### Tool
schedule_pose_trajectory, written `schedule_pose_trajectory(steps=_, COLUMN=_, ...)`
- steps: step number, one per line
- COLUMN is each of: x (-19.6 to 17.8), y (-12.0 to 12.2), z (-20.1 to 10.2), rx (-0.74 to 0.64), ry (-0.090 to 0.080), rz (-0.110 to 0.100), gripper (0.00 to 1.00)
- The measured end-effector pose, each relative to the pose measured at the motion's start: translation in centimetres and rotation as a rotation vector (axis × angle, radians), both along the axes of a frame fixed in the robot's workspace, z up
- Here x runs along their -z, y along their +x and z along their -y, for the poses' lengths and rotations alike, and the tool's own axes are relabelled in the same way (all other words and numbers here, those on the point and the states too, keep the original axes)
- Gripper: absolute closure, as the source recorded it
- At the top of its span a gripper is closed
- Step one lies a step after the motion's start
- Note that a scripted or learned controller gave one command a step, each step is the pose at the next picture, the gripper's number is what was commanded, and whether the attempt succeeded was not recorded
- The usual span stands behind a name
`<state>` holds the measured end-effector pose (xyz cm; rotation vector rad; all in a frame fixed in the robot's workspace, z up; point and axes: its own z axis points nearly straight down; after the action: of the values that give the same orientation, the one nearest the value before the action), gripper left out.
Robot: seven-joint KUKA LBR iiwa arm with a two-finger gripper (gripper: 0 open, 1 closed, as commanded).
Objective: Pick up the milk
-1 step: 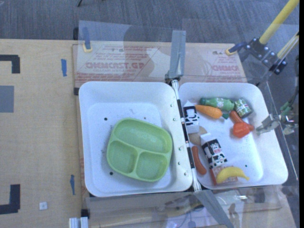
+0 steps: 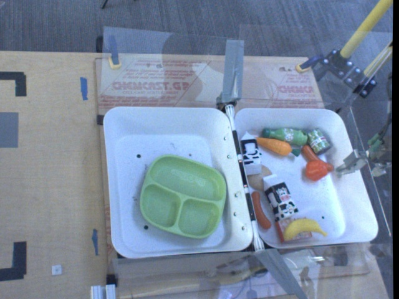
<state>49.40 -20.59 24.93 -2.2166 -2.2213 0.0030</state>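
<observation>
milk carton [image 2: 280,202] lies in right bin [image 2: 355,210], lower middle, banana [image 2: 305,228] touching below it. end effector [image 2: 352,165] at frame's right edge over bin rim; opening can't be told.

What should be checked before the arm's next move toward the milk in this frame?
1. Milk carton in view, in the right bin: ok.
2. Carton's top uncovered: ok.
3. Room around it: not ok; sausage and banana lie close.
4. Second black-and-white box could be mistaken for it: cannot tell.
5. Gripper above the carton: not ok; it sits by the bin's right rim.
</observation>
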Motion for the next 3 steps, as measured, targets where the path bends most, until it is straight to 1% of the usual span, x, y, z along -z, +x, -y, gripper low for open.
schedule_pose_trajectory(steps=1, x=6.7, y=0.7, z=-14.4, rx=-0.073, ry=0.0, rz=-0.001, gripper=0.0)
schedule_pose_trajectory(steps=2, x=16.3, y=-0.4, z=-9.2, rx=-0.132, ry=-0.001, rz=0.008, gripper=0.0)
schedule_pose_trajectory(steps=3, x=-0.7, y=-1.3, z=-8.4, rx=0.04, ry=-0.002, rz=0.001, gripper=0.0)
